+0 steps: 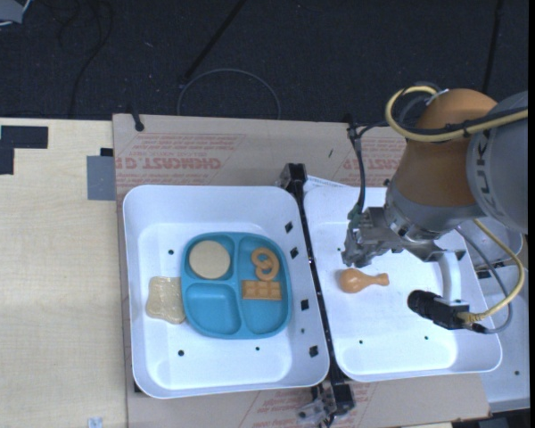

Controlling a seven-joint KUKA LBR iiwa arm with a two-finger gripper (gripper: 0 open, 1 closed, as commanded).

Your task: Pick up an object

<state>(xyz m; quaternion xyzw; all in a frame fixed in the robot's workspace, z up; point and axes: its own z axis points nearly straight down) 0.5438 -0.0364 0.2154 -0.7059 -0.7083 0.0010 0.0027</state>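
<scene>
- Gripper (358, 250) low over right bin (481, 357), just above the orange drumstick-shaped toy (364, 281); can't tell if fingers apart or together.
- Toy lies on bin floor at gripper's 6 o'clock, nothing gripped.
- Left bin (143, 346): blue divided tray (216, 315) w/ toy foods; pale piece (165, 299) at tray's 9 o'clock.

The grey KUKA arm (504, 163) has smooth, rounded shells, with a broad orange band (441, 154) bulging above the wrist. A pale yellow cable (408, 105) loops over the top of that band, and another yellowish cable (508, 288) curves along the arm's lower side. A dark grey metal gripper (364, 243) of blocky parts sits below the wrist, with thin black wires running to it.
</scene>
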